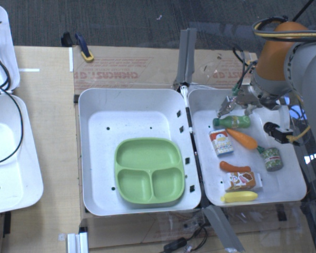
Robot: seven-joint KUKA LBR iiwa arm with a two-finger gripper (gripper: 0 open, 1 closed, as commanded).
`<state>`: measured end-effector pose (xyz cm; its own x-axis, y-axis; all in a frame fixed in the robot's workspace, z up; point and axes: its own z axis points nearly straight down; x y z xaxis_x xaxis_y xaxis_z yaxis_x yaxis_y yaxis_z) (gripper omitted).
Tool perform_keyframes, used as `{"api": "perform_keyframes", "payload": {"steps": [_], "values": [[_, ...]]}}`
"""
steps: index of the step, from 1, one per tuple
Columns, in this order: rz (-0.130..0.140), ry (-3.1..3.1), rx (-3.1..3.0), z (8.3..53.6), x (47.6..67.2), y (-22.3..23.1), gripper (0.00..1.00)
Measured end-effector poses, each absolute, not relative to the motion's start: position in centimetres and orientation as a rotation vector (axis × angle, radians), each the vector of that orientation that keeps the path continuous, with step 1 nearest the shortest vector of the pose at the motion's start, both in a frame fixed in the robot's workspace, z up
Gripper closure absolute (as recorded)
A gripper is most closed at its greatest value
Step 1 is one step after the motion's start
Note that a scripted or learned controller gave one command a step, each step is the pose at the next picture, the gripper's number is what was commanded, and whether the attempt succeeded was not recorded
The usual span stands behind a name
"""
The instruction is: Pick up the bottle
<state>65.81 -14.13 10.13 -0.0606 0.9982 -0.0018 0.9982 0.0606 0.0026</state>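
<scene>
Bottle (232, 122) just below the hand (236, 107), right bin (289, 186).

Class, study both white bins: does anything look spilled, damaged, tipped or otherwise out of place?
Nothing looks spilled or broken. The green plastic bottle lies on its side in the right white bin, beside the orange toy carrot. The green divided plate sits flat in the left bin.

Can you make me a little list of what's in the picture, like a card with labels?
left bin: green plate with three sections
right bin: green bottle, carrot, small can, two snack packets, sausage, banana
gripper: above the bottle's left end, open
bottle: lying on its side, not picked up yet
arm: reaching in from the right
</scene>
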Motion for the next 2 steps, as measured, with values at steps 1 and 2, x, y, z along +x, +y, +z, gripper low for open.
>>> {"api": "perform_keyframes", "payload": {"steps": [1,2], "values": [[0.000,2.191,2.249,9.31,61.61,-17.71,0.00],[0.000,2.189,2.252,10.19,61.61,-17.77,1.00]]}}
